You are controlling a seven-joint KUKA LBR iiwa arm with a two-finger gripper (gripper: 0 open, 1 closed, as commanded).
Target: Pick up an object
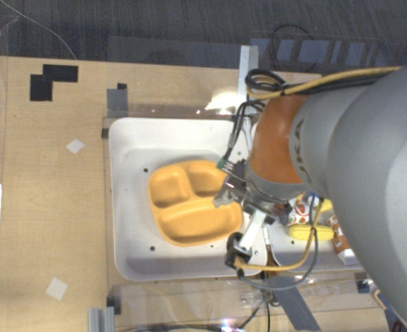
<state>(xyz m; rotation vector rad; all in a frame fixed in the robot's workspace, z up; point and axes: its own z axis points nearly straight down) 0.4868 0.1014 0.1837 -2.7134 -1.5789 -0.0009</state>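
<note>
Camera view: the yellow three-compartment plastic tray (190,209) lies flat in the middle of a shallow white bin (127,185), not lifted. The gripper (232,191) sits at the tray's three o'clock rim; whether it is open or closed, I cannot tell. Securing and lifting apparently remain.

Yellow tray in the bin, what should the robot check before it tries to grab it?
1. Yellow tray lies flat in the left bin: ok.
2. Tray sits apart from the bin walls: ok.
3. Gripper is at the tray's right rim: ok.
4. Gripper has hold of the tray: cannot tell.
5. Small things right of the gripper, half hidden by the arm, are out of the way: cannot tell.
</note>
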